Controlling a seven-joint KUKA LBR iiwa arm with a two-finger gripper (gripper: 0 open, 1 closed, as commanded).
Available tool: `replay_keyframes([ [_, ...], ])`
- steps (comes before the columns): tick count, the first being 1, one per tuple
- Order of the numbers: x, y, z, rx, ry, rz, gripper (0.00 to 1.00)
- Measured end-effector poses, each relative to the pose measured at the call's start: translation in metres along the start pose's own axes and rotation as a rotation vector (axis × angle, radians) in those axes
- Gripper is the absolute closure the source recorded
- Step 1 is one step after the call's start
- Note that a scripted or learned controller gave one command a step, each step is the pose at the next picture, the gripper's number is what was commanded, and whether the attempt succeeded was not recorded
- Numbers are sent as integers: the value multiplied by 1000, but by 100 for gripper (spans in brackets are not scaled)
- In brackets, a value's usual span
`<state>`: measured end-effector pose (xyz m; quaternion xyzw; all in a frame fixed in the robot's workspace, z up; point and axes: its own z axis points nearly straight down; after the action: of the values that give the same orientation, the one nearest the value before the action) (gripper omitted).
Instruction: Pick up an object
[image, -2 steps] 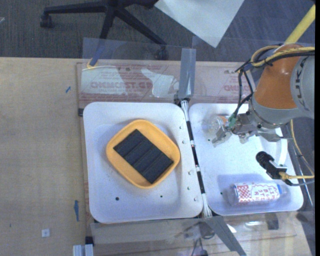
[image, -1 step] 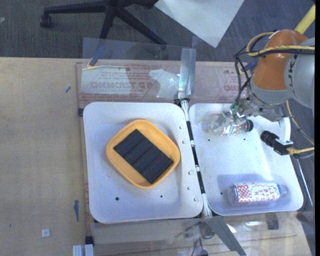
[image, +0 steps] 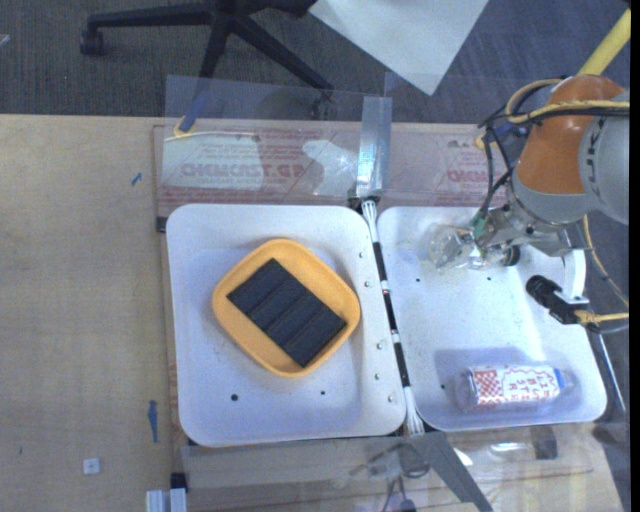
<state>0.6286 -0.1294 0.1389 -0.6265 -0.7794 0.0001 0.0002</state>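
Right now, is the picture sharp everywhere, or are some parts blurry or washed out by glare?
In the camera view, the yellow tray in the left bin is fairly crisp under soft, even light with faint shadows; the clear thing by the gripper is smeared and hard to read; the clear bottle in the right bin looks hazy; the taped plastic strip behind shows pale sheen.

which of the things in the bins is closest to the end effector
The crumpled clear plastic piece at the top of the right bin, right beside the end effector. The red-checked bottle lies at that bin's bottom edge, and the yellow tray sits in the left bin.
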Motion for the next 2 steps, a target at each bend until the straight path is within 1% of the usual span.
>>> replay_keyframes([
  [1, -4, 9, 9, 10, 0, -74, 0],
  [2, -5, 17, 25, -2, -1, -145, 0],
])
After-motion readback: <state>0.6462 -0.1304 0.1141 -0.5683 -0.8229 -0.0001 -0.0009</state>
